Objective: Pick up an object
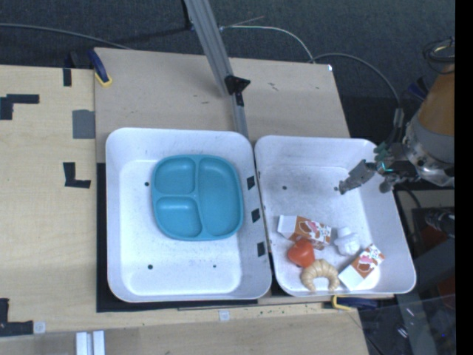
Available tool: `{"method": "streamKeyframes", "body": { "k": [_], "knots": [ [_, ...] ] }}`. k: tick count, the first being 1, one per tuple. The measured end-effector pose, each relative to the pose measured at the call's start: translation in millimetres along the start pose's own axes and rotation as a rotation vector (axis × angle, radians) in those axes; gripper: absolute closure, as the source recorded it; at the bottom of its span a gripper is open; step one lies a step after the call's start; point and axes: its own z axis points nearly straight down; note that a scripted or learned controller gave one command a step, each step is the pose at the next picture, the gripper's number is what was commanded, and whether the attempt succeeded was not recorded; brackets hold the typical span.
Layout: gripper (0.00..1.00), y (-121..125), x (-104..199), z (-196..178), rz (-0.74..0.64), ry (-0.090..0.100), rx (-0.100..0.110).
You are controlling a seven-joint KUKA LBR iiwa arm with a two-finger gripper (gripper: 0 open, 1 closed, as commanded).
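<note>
Croissant (pixel 320 274) lies at the bin's near edge, well apart from spread, empty jaws.

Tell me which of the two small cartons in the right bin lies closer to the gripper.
The carton left of the white cup, above the tomato; the other carton sits in the bin's near right corner, farther from the gripper.

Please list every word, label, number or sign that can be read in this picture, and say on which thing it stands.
No text can be read.
Orange and white carton: printed pattern, too blurred to read.
Second small carton: print also too blurred.
Blue tray: no marking visible.
</note>
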Motion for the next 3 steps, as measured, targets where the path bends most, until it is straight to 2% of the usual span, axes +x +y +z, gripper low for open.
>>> {"method": "streamKeyframes", "body": {
  "k": [1, 2, 3],
  "knots": [
    [0.00, 0.0, -0.2, 0.0, 0.000, 0.000, 0.000],
    [0.00, 5.1, 7.2, 59.7, 0.000, 0.001, 0.006],
    [0.00, 1.3, 10.5, 104.0, 0.001, 0.000, 0.005]
  ]
}}
